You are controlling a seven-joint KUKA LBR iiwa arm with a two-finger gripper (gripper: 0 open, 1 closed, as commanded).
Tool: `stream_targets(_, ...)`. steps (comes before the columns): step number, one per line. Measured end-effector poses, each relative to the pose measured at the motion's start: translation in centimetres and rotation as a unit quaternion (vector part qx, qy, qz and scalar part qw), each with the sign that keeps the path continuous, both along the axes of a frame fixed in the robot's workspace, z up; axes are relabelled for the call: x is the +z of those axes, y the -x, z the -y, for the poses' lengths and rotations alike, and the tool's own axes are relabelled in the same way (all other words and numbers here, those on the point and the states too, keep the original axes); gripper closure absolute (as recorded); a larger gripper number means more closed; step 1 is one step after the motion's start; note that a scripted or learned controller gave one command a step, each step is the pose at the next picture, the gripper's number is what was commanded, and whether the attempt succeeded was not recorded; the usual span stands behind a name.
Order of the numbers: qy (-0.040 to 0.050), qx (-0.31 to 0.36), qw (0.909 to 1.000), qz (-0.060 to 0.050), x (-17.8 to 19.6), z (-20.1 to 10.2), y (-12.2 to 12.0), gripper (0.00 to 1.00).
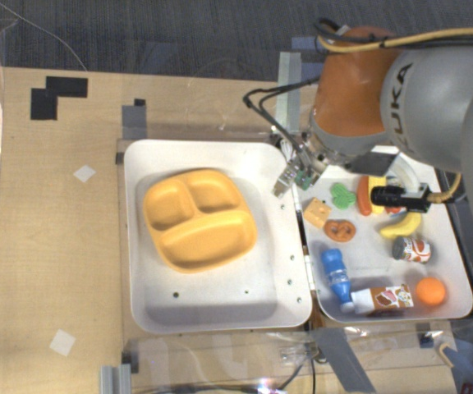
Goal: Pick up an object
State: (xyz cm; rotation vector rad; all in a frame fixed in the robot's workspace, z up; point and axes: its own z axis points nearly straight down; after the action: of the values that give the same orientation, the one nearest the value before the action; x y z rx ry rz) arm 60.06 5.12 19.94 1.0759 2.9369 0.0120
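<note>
A: Two white bins are being carried side by side by the bench [64,245]. What is being held in the left bin [282,290]?

B: A yellow divided plate [199,218] is being held there, lying toward that bin's left side and its far edge.

A: And in the right bin [458,302]?

B: Several small things are being kept there. A blue bottle [335,274] is lying near the bin's left edge, a carton [391,299] along the near edge, and an orange [430,291] at the near right corner. A banana [402,225] and a small can [415,251] are being seen toward the right edge, with a green piece [342,194], a tan block [317,213] and a brown round [340,231] toward the far left.

A: Where is the gripper [290,178] being held?

B: It is being hung over the seam between the bins, by their far edges, under the arm [401,89].

A: Is anything being gripped?

B: Whether the fingers are parted or closed cannot be told; nothing is being seen between them.
</note>
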Motion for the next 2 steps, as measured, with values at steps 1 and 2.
stream_targets(1, 0.0002, 0.000, 1.0000, 0.000, 0.0, 0.0, 0.0, 0.00)
stream_targets(2, -0.0006, -0.149, 0.9888, -0.007, -8.2, -6.1, 5.9, 0.00)
